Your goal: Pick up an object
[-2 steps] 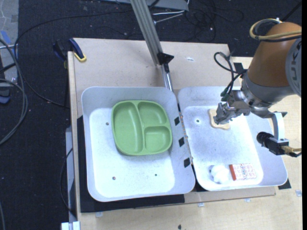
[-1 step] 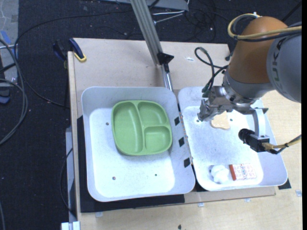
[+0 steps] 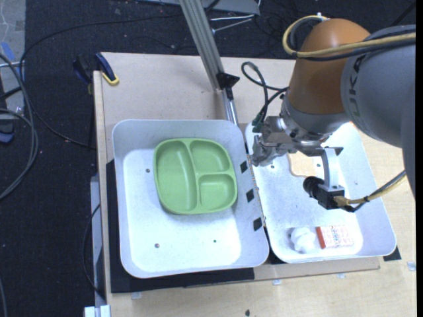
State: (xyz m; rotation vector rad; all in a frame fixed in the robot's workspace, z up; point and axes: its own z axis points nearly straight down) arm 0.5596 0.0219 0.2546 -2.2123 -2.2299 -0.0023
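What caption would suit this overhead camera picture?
Grey arm hangs over the right bin; a green plate lies in the left bin.

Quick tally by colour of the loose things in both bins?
Green: 1, the divided plate in the left bin.
White: 1, a crumpled lump in the right bin.
Red and white: 1, a small packet beside it.
Total: 3.

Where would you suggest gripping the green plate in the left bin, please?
Probably at the raised rim of the green plate, coming straight down from above. It lies flat and open side up, so the thin rim near its right edge is likely the one part two fingers could pinch.
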